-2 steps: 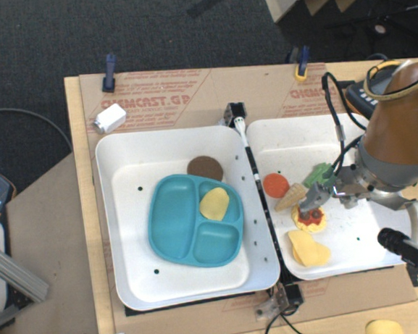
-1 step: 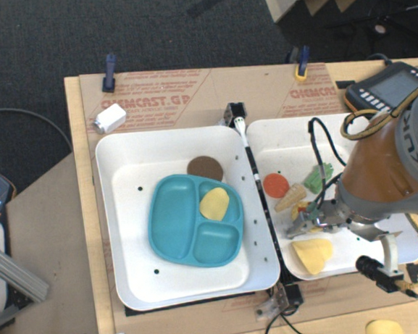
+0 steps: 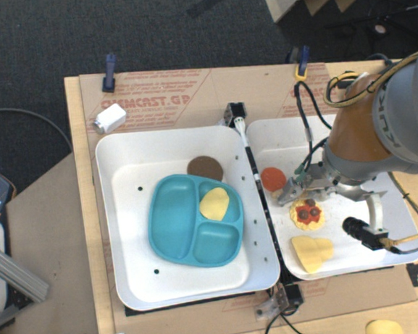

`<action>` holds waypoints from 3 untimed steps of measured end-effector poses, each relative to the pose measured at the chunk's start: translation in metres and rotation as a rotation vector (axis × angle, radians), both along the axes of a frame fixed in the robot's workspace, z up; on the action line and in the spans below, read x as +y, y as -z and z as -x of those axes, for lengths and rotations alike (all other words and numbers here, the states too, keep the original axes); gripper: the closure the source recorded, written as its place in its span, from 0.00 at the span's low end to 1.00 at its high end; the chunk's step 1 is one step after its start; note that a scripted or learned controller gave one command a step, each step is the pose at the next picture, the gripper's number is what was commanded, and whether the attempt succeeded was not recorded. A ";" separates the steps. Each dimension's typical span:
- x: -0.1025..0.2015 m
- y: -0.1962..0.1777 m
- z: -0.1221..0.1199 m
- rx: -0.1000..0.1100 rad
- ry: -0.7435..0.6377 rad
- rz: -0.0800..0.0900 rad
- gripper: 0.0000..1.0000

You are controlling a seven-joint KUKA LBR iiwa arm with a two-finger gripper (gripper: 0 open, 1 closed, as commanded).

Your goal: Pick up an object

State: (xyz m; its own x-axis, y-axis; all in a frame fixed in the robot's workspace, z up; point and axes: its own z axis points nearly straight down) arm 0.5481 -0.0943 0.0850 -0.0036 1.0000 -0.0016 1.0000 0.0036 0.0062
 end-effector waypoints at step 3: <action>0.038 -0.095 0.027 0.012 0.000 -0.004 0.00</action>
State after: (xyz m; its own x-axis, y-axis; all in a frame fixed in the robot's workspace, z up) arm 0.5214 -0.0563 0.1801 -0.0037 1.0000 0.0021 1.0000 0.0037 -0.0057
